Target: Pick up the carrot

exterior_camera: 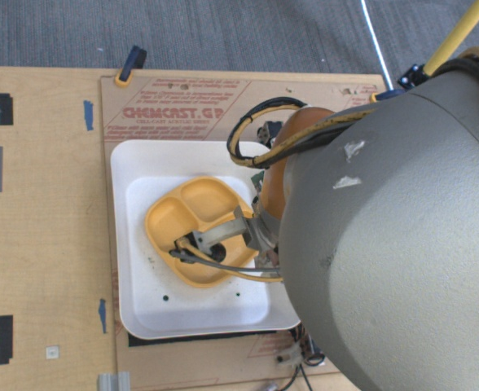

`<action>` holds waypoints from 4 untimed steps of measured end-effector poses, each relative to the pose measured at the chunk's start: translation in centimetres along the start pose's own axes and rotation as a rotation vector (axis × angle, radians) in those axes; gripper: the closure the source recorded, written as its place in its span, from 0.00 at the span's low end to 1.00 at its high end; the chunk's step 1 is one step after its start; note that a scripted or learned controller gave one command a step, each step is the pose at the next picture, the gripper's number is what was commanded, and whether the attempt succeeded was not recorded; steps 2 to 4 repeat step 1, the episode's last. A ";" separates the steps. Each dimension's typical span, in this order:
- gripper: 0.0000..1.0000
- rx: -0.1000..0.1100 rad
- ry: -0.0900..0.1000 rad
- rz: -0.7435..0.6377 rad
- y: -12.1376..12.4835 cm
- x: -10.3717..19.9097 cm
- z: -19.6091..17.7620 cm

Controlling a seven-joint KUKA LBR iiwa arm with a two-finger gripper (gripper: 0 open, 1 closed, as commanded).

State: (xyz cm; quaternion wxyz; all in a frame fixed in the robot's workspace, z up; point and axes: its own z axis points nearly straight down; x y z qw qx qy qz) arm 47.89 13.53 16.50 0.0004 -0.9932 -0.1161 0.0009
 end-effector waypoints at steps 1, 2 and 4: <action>1.00 -0.001 0.002 -0.009 2.6 -0.6 -8.7; 1.00 -0.001 0.002 -0.009 2.6 -0.6 -8.7; 1.00 -0.001 0.002 -0.009 2.6 -0.6 -8.7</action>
